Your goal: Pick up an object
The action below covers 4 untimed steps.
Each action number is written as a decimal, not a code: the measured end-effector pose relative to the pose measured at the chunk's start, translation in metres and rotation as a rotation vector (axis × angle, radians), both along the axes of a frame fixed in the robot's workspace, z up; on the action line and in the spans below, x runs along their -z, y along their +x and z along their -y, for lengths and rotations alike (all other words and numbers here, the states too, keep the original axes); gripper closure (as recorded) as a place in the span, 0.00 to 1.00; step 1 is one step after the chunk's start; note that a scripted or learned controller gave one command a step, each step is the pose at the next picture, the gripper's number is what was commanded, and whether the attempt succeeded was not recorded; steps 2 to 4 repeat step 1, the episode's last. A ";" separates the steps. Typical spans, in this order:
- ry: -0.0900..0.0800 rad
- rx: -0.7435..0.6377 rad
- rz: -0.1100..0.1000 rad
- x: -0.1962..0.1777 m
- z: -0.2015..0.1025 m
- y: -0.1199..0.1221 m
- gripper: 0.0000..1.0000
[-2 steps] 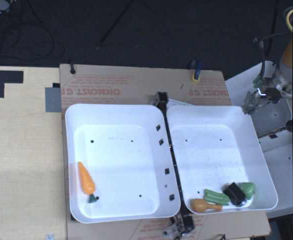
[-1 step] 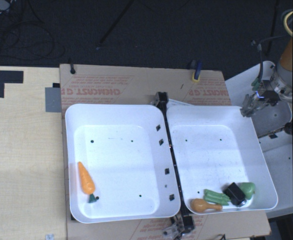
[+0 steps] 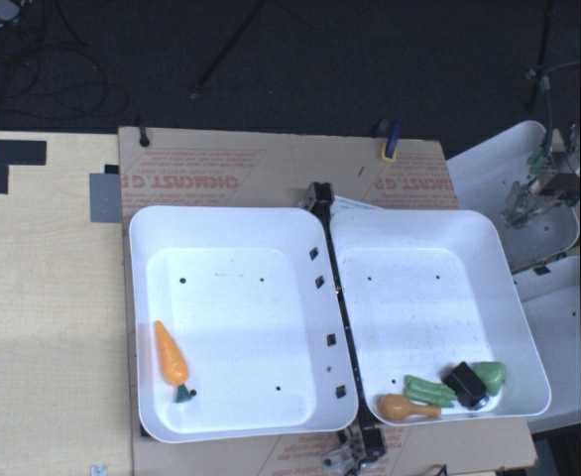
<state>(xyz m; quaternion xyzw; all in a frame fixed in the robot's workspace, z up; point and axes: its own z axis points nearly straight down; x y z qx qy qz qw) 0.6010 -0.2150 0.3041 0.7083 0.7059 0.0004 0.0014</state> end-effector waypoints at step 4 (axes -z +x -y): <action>0.004 -0.008 -0.010 0.099 -0.004 0.043 1.00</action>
